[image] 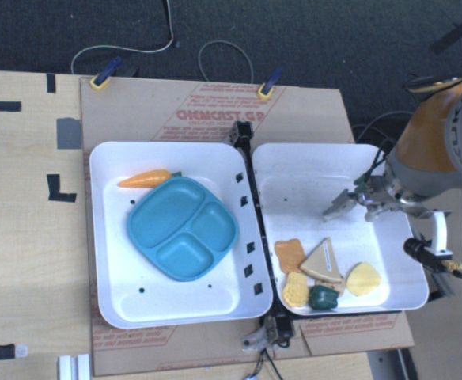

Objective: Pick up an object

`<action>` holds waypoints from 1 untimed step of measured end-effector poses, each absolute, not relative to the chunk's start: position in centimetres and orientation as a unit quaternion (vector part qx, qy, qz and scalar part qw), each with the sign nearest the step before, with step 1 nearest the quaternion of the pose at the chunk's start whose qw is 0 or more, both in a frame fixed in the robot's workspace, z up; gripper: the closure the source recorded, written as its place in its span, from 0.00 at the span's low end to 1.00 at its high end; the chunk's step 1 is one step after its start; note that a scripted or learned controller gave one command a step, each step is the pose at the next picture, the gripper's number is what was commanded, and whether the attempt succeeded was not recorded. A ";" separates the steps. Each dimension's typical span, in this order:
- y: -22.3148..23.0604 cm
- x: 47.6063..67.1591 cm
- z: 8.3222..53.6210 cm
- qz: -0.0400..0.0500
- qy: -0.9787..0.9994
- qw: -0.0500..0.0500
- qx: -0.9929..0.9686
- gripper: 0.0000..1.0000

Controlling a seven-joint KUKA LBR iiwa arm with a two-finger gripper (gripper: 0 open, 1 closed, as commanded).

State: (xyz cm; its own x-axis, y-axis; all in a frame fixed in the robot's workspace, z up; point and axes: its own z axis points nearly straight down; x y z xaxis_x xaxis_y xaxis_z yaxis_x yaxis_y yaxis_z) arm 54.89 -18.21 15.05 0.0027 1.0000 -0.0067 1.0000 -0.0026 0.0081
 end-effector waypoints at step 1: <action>-9.5 54.9 8.3 -0.001 0.709 0.001 0.705 0.00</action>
State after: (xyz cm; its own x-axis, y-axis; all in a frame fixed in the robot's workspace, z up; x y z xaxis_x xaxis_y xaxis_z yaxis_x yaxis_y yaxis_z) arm 54.95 -9.47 8.26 -0.0055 1.0000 -0.0028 1.0000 0.0055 0.0012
